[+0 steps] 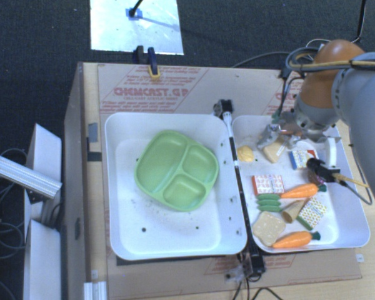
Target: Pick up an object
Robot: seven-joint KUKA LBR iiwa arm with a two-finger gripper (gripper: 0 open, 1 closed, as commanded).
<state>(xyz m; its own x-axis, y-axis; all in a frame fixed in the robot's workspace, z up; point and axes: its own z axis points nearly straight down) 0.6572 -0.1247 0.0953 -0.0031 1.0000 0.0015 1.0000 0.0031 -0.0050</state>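
Gripper [270, 136] is low at the back of the right bin [349, 220], directly over or touching the top edge of a pale yellow wedge [274, 152]. Cannot tell from this slant whether the gripper is spread or pressed together, nor whether it has anything in it. The wedge looks to be resting on the bin floor.

Likely target: the wedge, as the nearest of the toy foods. Neighbours:
- round yellow piece [245, 153], near on the left, by the inner wall
- blue-and-white packet [299, 159], just beside on the right
- 1 toy carrot [299, 191] and a red checked card [268, 184], further forward

Left bin [131, 230] holds 1 green divided plate [177, 169], well apart.

Risks, as judged:
1. The wedge has sloped faces, so a pinch may squeeze it out sideways.
2. Contact on the edge alone may tip or push it toward the packet instead of seating it.
3. The close packet could be caught with it, giving a double or a weak hold.
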